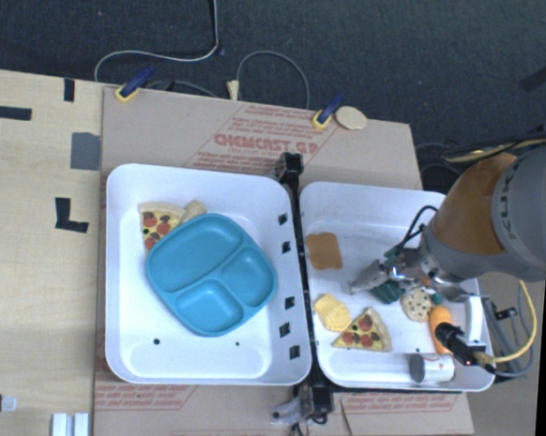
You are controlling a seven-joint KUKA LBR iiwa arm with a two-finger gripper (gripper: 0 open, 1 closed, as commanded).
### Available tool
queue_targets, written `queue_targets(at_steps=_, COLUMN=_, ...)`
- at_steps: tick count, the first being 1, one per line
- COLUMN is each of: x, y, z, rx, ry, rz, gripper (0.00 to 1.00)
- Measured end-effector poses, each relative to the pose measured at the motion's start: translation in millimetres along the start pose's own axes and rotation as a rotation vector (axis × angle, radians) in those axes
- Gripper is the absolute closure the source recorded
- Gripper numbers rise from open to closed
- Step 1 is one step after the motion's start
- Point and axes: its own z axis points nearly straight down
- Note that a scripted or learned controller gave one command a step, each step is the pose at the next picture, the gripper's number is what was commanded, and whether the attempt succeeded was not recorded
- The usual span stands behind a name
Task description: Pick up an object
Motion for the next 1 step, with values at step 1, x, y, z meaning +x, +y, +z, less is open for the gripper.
queue_targets(at_steps=1, x=5.6, y=47.3, z=1.6, rx=0.007, ry=0.004, rz=-0.001, gripper=0.0)
